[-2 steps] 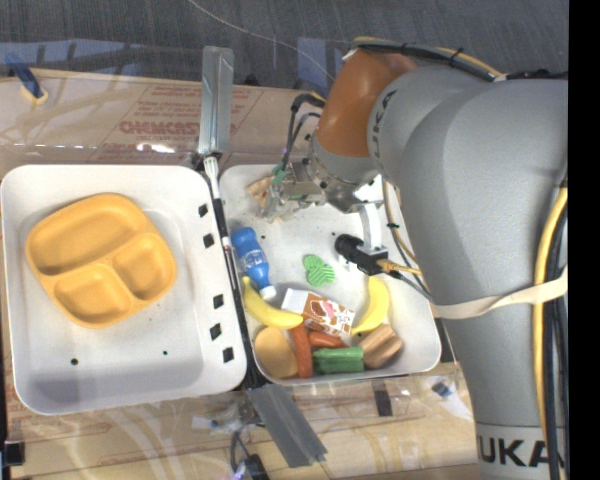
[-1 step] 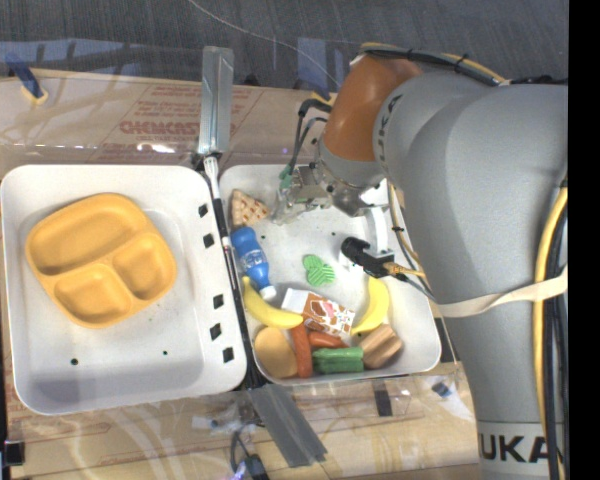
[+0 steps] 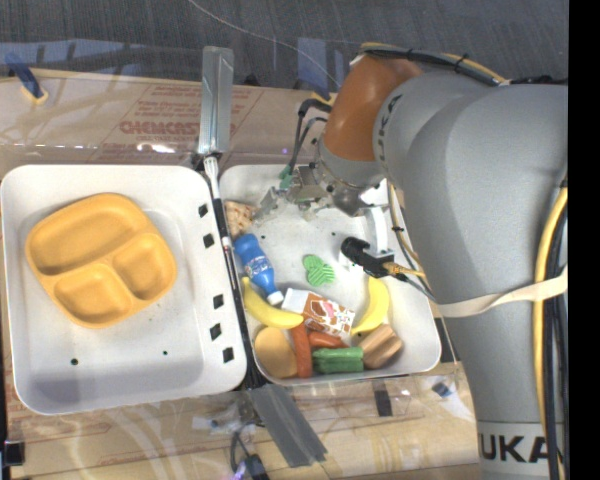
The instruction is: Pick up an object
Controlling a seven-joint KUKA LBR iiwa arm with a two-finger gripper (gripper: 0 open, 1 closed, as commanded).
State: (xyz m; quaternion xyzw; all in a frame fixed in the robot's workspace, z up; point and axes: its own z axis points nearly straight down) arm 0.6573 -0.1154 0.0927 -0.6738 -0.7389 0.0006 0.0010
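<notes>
The loose objects lie in the right bin (image 3: 302,234), most of them crowded into its lower half. A blue bottle (image 3: 256,264) lies slanted at about 9 o'clock against the left wall, its lower end touching a banana (image 3: 270,312) that curves along the 7 o'clock side. A second banana (image 3: 379,303) stands nearly upright at 4 o'clock. Between the two sits a small red-and-white carton (image 3: 328,316), and just above it – near the bin's middle – a green ridged leaf-shaped piece (image 3: 320,270) lies alone on the bare floor. Along the 6 o'clock wall an orange round piece (image 3: 273,350), a red-orange carrot-like piece (image 3: 302,348), a green cucumber-like piece (image 3: 338,360) and a brown bun (image 3: 380,346) are packed side by side. A pale speckled item (image 3: 240,215) is tucked into the 10 o'clock corner.

The gripper (image 3: 280,196) is at about 11 o'clock in this bin, near the speckled item and well apart from the lower cluster – whether it is spread or closed cannot be told. The grey arm (image 3: 460,188) covers the bin's 2 o'clock side.

The left bin (image 3: 40,368) holds a yellow divided plate (image 3: 100,258).
</notes>
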